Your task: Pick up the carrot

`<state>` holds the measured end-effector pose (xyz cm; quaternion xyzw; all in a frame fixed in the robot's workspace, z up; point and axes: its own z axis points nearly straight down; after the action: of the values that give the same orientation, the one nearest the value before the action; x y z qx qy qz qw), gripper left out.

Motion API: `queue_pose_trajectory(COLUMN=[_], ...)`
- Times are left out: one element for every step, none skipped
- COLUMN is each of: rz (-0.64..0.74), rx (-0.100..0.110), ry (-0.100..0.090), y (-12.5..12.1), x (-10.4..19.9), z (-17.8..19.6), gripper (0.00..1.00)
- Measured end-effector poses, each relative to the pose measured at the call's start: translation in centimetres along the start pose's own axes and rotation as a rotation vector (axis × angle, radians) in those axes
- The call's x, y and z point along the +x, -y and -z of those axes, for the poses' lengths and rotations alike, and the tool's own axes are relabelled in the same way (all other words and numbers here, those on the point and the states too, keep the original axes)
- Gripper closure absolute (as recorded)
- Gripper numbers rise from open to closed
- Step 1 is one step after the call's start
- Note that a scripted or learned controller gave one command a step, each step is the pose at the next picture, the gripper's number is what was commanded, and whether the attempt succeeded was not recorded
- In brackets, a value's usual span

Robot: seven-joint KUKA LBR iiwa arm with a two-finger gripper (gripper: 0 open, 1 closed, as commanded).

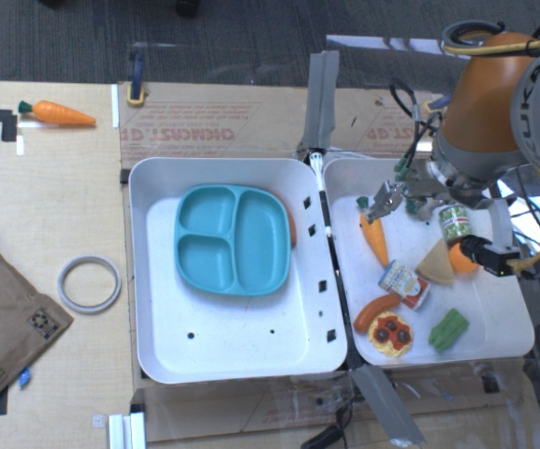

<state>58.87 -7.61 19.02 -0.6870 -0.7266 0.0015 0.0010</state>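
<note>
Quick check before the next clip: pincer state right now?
Pincer: right at the top end of the carrot in the right bin; open or closed cannot be told.

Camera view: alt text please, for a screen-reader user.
The gripper hangs over the top end of a carrot in the right bin, among toy foods including a pizza slice and a green piece. The left bin holds a blue divided plate; a second carrot lies on the bench.
</note>
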Motion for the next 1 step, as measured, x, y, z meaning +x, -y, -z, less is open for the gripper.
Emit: queue_pose_trajectory(rz=[0.187], rx=[-0.004], ry=[0.000], y=[-0.87], x=[-2.33], z=[-9.82], gripper=[0.00])
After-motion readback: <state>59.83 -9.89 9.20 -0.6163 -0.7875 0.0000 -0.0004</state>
